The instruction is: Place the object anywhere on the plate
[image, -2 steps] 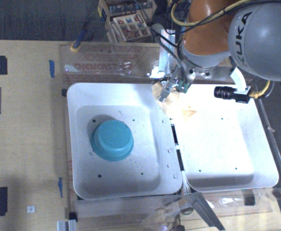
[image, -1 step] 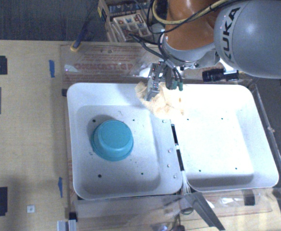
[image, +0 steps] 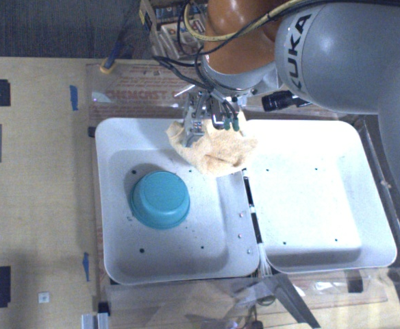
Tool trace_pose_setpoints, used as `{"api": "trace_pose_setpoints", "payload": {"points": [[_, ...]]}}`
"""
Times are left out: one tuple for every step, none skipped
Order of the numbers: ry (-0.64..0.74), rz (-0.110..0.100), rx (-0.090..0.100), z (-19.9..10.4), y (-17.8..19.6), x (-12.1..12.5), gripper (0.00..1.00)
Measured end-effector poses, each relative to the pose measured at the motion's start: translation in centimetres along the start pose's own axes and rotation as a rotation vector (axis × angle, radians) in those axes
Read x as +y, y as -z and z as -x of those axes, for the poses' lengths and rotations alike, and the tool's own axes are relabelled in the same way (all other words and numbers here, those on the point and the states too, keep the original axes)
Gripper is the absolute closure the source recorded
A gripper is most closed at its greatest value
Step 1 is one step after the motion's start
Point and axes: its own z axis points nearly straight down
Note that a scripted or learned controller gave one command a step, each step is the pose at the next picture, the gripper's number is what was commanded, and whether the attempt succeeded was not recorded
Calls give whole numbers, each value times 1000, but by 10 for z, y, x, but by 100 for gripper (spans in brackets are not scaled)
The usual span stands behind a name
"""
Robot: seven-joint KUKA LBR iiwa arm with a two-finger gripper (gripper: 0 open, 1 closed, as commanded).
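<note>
Grey KUKA arm [image: 351,53] fills the upper right of the camera view. Its gripper [image: 210,123] hangs with both fingers pinched on a crumpled tan cloth [image: 214,153], over the left bin's [image: 118,252] far rim. The blue plate [image: 159,199] lies down-left of the fingers.

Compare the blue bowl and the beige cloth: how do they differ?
The round blue upside-down bowl is rigid and smooth; the crumpled beige cloth is soft and wrinkled. The bowl sits on the left white bin's floor; the cloth lies at its upper rim under the gripper.
</note>
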Motion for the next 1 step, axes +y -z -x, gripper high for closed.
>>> {"api": "trace_pose_setpoints", "payload": {"points": [[0, 0, -1, 0, 1, 0, 0]]}}
